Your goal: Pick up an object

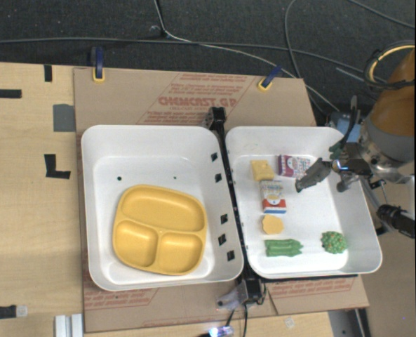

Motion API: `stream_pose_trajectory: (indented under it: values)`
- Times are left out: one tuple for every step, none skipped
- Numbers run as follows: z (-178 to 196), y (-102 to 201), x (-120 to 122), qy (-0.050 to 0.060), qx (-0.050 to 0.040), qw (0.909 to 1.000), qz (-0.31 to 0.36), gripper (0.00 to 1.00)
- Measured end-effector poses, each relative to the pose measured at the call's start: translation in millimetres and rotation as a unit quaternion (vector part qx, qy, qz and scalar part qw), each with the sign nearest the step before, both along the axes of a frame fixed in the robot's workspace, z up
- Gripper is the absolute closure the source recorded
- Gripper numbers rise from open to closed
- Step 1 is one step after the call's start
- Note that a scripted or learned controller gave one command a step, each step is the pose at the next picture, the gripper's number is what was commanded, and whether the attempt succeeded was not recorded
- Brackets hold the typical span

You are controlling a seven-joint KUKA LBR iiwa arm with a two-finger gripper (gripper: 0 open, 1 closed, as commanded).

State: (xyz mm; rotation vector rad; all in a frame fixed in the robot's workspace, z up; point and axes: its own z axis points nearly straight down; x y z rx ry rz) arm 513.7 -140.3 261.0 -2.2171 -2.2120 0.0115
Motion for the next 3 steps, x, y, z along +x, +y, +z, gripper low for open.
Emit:
stream_pose_trajectory:
  values:
    - [5.5,0.2,2.1,-0.005,-0.0009,1.0,0.002,0.0]
    - [-57.9,3.6,5.2,-0.002,-0.0003,1.0,0.002,0.0]
    - [-102.3,7.1,1.2,-0.003,-0.0004,1.0,0.001,0.0]
